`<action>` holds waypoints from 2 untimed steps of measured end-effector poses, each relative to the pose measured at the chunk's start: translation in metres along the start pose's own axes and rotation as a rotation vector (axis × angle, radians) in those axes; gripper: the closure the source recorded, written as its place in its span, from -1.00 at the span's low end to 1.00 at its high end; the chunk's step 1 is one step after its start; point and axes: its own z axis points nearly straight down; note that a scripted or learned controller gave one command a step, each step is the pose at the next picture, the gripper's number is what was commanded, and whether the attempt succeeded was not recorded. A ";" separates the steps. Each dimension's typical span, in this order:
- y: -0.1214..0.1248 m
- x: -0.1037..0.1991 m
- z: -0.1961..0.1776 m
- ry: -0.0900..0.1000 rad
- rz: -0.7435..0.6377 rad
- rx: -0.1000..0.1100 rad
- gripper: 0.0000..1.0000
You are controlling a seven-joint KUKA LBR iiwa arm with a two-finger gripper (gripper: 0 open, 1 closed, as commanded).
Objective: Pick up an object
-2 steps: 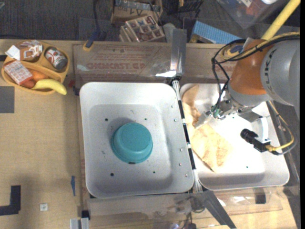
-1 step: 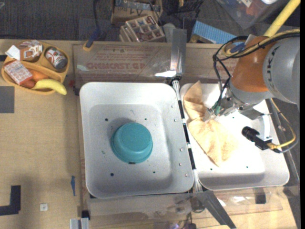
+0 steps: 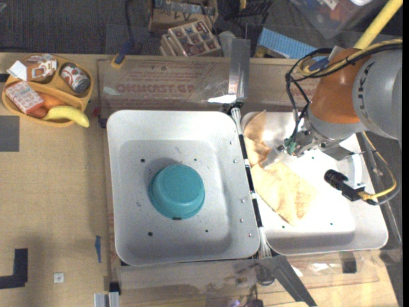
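Reaching down into the right-hand shallow white bin, the claw sits at the upper edge of a crumpled tan cloth, so we judge the approach-and-grasp step is in hand. We cannot tell how the claw stands, as the wrist hides it. Next we would need a firm pinch on a fold, then a straight lift. Left of that bin, the second white bin holds an upturned teal plastic bowl.
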 end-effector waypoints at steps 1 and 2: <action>0.034 -0.021 0.013 0.004 -0.201 0.007 -1.00; -0.025 -0.014 0.012 0.003 -0.099 0.007 -1.00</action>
